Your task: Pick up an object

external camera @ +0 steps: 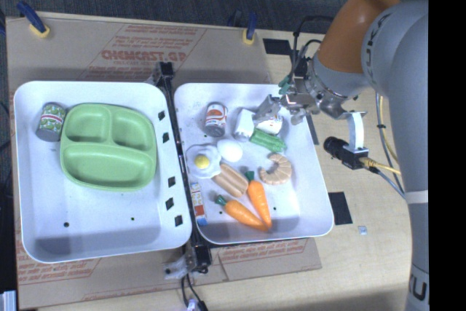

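The right bin holds several toy foods. Near its far edge stands a small red and white can. A white egg and a fried egg lie in the middle. Closer to the front are a sausage, two carrots and a tan croissant-like piece. A white wedge and a green stick lie at the far right. My gripper hangs low over that far right corner, right by a small white piece. Whether it touches that piece I cannot tell.
The left bin carries a green divided plate and a small green-labelled can at its far left. A thin colourful bar lies along the right bin's left wall. The arm comes in over the right bin's far right corner.
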### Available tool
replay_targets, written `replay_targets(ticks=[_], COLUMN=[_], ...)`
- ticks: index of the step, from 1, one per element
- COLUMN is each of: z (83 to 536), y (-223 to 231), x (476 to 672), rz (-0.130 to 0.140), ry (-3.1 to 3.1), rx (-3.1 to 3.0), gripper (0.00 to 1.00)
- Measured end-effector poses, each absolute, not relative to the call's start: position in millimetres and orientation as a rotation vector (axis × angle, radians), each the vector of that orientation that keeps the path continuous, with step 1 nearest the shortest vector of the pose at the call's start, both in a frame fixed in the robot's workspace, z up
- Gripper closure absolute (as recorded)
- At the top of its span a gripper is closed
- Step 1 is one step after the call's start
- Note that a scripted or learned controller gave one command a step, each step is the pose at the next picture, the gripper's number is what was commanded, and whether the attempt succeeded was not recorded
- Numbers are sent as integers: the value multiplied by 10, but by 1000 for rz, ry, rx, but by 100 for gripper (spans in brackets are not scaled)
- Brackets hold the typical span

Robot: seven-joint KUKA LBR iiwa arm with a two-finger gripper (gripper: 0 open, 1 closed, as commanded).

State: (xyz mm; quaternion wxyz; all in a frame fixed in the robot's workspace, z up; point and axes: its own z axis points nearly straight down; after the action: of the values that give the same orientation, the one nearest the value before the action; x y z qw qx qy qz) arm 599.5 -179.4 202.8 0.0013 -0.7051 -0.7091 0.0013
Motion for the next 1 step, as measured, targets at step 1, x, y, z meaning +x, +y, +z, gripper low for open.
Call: replay_targets(ticks=[1], z=[1326], y=[-1952], x=[5192], rz=[6], ry=[-2226], rx=[-2211], gripper=[0])
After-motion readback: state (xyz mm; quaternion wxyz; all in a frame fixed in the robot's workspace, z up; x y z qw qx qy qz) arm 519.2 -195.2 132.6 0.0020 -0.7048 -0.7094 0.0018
